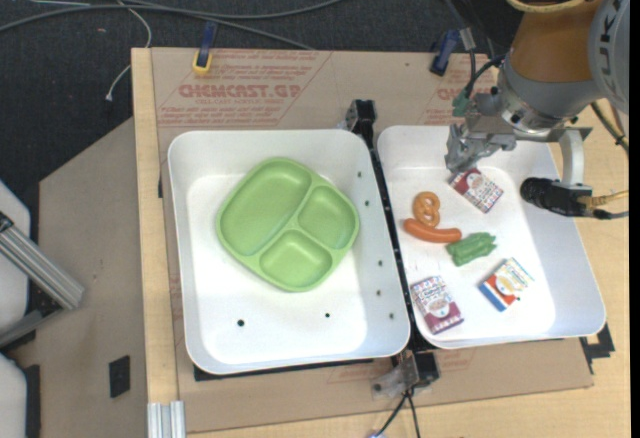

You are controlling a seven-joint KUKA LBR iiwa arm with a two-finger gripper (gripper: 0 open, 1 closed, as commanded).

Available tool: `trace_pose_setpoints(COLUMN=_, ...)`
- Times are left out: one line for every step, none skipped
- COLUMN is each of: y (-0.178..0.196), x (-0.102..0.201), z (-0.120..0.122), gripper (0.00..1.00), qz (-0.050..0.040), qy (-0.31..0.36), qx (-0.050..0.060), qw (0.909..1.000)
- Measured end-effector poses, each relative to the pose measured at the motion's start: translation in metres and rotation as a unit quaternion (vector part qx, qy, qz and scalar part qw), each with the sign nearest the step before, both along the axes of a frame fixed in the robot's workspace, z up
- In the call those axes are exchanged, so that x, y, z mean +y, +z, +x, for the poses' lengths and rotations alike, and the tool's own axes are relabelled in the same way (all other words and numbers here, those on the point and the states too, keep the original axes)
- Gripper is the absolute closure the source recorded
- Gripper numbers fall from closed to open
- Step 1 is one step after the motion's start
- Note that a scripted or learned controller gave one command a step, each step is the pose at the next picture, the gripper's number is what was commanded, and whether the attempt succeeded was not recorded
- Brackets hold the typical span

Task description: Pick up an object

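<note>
My two-finger gripper (pixel 465 162) | grip state: cannot tell | target: small red-and-white flat packet (pixel 477 190) just beside, toward bin's near-right | long axis diagonal

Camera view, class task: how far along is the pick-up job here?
Done: the two-finger gripper is low over the right white bin, beside the small red-and-white packet. In hand: nothing visibly held. Left: the grasp and lift; the orange sausage and green toy lie untouched.
</note>
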State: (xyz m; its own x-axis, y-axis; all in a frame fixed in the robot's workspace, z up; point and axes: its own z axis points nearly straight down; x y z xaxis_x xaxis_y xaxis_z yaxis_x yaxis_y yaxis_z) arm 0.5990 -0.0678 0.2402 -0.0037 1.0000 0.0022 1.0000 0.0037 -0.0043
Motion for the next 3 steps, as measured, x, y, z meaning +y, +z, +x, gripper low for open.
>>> trace_pose_setpoints(y=0.001, x=0.039, z=-0.028, gripper=1.0, qz=0.0001, qy=0.0, qx=0.0, qw=1.0)
trace_pose_setpoints(y=-0.006, x=0.086, z=-0.04, gripper=1.0, qz=-0.0001, qy=0.0, qx=0.0, qw=1.0)
trace_pose_setpoints(y=-0.016, x=0.13, z=-0.056, gripper=1.0, qz=0.0001, qy=0.0, qx=0.0, qw=1.0)
